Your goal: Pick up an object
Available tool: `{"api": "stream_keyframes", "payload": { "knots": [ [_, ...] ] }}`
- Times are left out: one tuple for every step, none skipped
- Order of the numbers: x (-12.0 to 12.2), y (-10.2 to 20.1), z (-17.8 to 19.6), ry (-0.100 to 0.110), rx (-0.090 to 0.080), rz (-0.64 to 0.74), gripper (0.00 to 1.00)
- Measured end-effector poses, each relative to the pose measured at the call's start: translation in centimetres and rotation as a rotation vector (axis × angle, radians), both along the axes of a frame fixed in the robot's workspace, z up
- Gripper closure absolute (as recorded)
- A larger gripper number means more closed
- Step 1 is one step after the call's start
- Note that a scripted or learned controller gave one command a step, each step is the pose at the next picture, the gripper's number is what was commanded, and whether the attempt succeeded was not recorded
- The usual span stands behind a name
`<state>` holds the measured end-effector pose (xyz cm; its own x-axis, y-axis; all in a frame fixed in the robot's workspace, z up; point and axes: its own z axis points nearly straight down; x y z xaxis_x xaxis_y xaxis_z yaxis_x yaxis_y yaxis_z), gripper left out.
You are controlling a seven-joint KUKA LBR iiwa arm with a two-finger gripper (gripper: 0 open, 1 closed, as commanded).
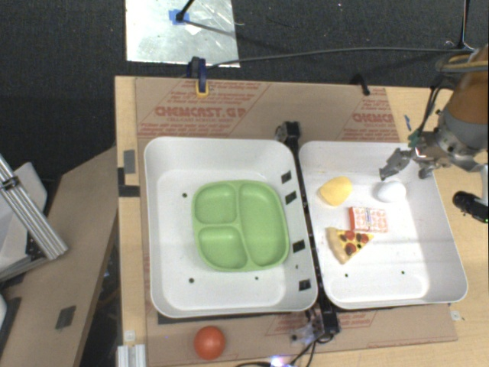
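The right bin (435,281) holds a yellow rounded piece (335,190), a small white rounded piece (391,192), a red-and-white carton (368,219) and a toy pizza slice (349,243). My gripper (407,167) hangs over the bin's far right part, just above and slightly right of the white piece. Its two fingers are spread open with nothing between them.
The left bin (164,205) holds a green three-compartment plate (240,225). A red ball (209,342) lies on the bench in front of the left bin. Black clips (289,132) sit along the seam between the bins. A foil sheet (181,21) lies at the far back.
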<state>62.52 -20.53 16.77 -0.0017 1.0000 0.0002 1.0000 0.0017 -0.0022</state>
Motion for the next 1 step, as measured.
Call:
{"api": "stream_keyframes", "payload": {
  "knots": [
    [-0.29, 0.14, -6.25, 0.001, 0.001, 0.0, 0.0]
  ]
}}
